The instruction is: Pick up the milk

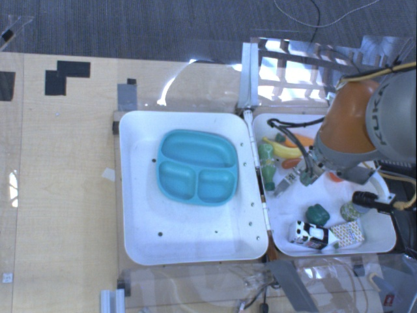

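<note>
The arm (365, 119) reaches in from the right over the right bin (384, 243), its orange band above the bin's upper half. The pincer (306, 175) hangs low near the middle-left of that bin; whether it is released or clenched I cannot tell, and nothing shows between its tips. The milk (311, 235), a small carton with black and white cow patches, lies on its side near the bin's front edge, below the pincer and apart from it. Just right of the milk lies a flat patterned box (348, 233), touching or nearly so. A dark green lump (318, 214) sits just above the milk. A banana (287, 150) and a green bottle (266, 158) lie at the bin's upper left, beside the wall between the bins. A grey piece (282, 186) lies just left of the pincer. The left bin (140, 194) holds a blue divided tray (197, 166), set a little above its middle. Both bins rest on the pale wooden surface (58, 175)
</note>
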`<state>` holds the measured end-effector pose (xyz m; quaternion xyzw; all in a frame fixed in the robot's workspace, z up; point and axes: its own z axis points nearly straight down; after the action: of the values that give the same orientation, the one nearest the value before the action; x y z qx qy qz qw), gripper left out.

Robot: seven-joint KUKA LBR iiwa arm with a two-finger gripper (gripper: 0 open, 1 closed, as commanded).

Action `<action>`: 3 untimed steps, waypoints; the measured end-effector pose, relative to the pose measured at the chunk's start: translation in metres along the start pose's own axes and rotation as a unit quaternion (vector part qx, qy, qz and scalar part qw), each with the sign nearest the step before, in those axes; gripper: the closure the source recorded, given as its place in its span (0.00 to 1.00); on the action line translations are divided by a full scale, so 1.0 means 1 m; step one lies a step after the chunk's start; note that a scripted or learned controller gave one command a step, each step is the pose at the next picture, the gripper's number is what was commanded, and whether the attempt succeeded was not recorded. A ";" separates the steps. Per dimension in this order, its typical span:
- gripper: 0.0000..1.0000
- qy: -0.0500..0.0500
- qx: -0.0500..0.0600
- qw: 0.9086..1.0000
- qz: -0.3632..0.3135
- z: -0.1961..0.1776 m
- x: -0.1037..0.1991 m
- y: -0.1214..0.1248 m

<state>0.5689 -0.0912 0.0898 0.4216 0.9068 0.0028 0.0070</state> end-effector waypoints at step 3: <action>0.00 -0.001 0.000 1.000 0.008 -0.001 0.030 -0.038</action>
<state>0.5203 -0.0928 0.0901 0.4286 0.9035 0.0025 0.0076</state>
